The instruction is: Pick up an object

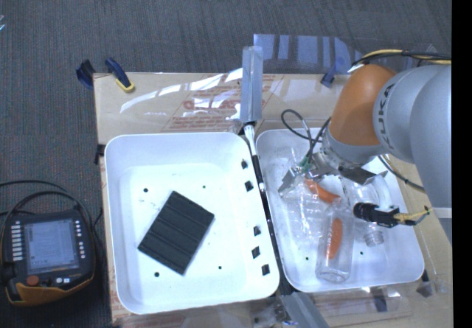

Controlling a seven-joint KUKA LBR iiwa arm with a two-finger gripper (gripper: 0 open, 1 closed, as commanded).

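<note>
You will find the grey arm with its orange band (361,113) reaching in from the right over the right-hand shallow white bin (413,264). Its two-finger gripper (304,169) sits low in the upper left part of that bin, among a heap of clear crumpled plastic items (299,205). Whether the pincer is apart or together cannot be told from this view, and you cannot confirm anything clamped in it.

Just beside the gripper, on its lower right, lies a small orange piece (321,190). Nearer the front of the same bin lies a clear plastic bottle with an orange insert (334,244), its length running roughly front to back.

The left-hand shallow white bin (118,172) holds one flat black ribbed rectangular slab (177,232), lying at an angle near the middle, well apart from the gripper.

Note also a grey handheld control pendant with a screen (48,245) on the carpet to the left of the bench.
</note>
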